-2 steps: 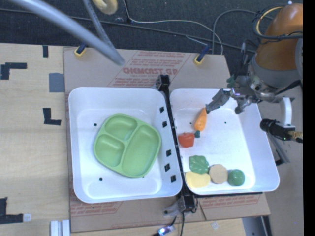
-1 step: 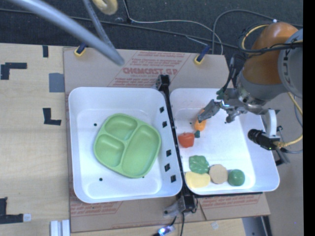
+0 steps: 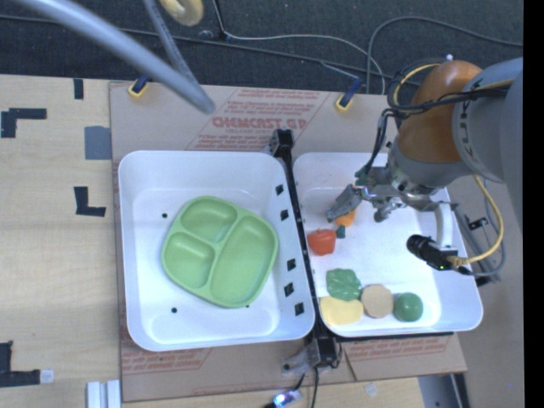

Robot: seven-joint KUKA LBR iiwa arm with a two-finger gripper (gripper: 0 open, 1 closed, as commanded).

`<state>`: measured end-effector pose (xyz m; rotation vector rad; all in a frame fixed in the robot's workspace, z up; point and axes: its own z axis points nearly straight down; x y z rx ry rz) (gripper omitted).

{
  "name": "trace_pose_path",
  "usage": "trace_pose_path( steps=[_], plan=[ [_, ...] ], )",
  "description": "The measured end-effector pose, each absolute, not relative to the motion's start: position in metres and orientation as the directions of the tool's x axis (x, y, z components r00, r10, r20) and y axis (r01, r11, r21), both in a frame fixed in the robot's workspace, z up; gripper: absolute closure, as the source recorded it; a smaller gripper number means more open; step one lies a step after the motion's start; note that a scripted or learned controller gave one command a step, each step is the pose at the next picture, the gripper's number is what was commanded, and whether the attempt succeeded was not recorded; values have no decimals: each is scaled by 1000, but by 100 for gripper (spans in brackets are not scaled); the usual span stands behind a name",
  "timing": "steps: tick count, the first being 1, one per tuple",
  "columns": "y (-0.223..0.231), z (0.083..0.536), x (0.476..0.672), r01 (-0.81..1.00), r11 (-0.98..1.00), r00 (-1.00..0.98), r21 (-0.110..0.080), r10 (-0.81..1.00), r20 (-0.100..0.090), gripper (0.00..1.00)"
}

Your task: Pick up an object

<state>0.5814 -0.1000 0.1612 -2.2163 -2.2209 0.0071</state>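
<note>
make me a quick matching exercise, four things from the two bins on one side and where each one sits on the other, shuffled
Things:
1. green divided plate
2. orange-red piece
3. green ball
4. yellow piece

Places:
A. right bin, near front edge, right end of the row
B. left bin, about the middle
C. right bin, front left corner
D. right bin, by the divider, just below the gripper

Pairs: 1-B, 2-D, 3-A, 4-C

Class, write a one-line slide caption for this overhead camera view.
KUKA arm's gripper hovers over the right bin above small toy foods; a green divided plate lies in the left bin.
</note>
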Motion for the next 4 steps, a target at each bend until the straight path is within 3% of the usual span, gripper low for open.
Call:
trace_pose_path(
  steps=[1, 2, 4],
  plan=[
    [-97, 117, 580, 1000, 2, -2, -6, 1000, 0, 0],
    [-97, 130, 580, 1000, 4, -4, -4, 1000, 0, 100],
    [-103, 238, 581, 1000, 0, 0, 4, 1000, -1, 100]
  ],
)
